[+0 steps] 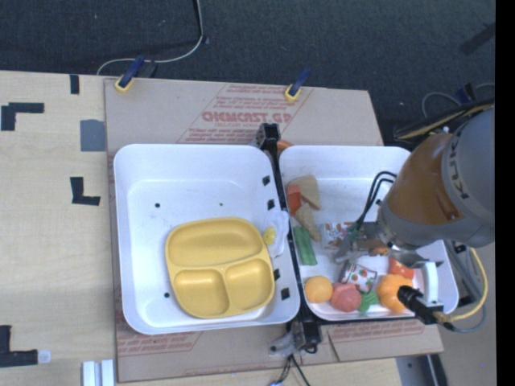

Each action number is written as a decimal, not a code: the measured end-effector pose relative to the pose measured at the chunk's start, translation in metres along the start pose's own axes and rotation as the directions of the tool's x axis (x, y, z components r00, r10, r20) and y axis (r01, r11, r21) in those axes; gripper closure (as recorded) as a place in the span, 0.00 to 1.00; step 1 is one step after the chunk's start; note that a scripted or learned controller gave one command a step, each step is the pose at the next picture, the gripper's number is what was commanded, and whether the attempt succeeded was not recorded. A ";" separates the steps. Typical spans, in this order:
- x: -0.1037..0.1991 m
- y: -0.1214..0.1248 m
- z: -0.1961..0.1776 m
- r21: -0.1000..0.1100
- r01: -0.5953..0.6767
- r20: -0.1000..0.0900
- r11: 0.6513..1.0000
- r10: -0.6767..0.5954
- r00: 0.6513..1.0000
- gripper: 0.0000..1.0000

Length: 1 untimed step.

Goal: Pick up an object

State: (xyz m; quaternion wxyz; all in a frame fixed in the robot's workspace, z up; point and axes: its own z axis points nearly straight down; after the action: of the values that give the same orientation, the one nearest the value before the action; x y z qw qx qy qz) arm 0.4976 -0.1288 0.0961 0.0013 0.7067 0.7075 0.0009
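Note:
The right bin (338,161) holds several small items: an orange ball (318,288), a red round fruit (346,298), an orange fruit (391,291), a green strip (304,246), a tan and red piece (304,195) and a printed packet (359,277). My gripper (351,246) is low inside this bin, just above the printed packet and right of the green strip. The grey wrist with its orange band (426,190) covers the bin's right part.
A yellow divided plate (220,265) lies in the left bin (137,215). A black clip (269,137) sits where the two bins meet at the back. Cables run along the arm at the right, near the bin's front right corner (438,308).

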 end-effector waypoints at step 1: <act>0.000 0.000 0.001 0.001 0.000 0.000 1.000 0.000 1.000 0.00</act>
State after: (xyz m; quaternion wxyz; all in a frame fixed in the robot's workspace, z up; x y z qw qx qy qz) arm 0.4973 -0.1287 0.0954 0.0008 0.7068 0.7074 0.0007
